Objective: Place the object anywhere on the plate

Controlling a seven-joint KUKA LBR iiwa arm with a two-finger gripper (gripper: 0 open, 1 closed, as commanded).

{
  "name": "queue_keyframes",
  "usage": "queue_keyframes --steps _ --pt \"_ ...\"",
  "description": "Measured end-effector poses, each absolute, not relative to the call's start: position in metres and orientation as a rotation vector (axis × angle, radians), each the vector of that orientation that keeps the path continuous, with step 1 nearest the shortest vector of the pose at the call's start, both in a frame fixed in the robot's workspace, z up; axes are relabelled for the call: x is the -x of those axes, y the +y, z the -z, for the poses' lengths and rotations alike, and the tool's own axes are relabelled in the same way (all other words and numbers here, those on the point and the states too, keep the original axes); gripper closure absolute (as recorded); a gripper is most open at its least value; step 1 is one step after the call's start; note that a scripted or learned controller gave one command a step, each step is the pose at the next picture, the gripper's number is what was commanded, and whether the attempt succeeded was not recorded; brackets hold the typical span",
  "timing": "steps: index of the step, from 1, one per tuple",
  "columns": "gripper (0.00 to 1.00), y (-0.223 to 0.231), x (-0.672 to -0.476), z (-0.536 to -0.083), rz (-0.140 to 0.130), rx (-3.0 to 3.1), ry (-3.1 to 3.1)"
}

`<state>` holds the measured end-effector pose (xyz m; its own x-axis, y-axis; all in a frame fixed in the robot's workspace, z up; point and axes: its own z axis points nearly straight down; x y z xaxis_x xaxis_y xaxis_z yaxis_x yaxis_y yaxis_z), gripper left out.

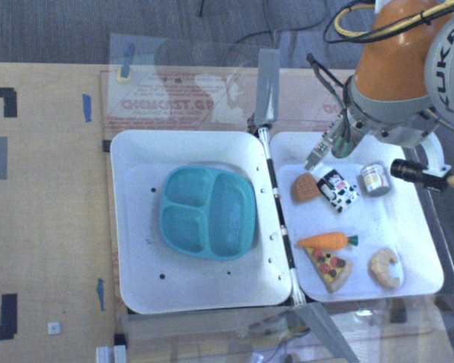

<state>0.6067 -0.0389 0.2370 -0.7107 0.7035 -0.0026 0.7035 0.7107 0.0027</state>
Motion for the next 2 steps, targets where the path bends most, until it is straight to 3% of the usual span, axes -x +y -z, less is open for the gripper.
queue_keyframes --steps 1,2 --pt "1.00 -0.092 -0.583 -0.310 -0.002 -1.124 2.927" --pt "1.00 -0.030 -0.623 -0.246 -0.003 -1.138 2.924"
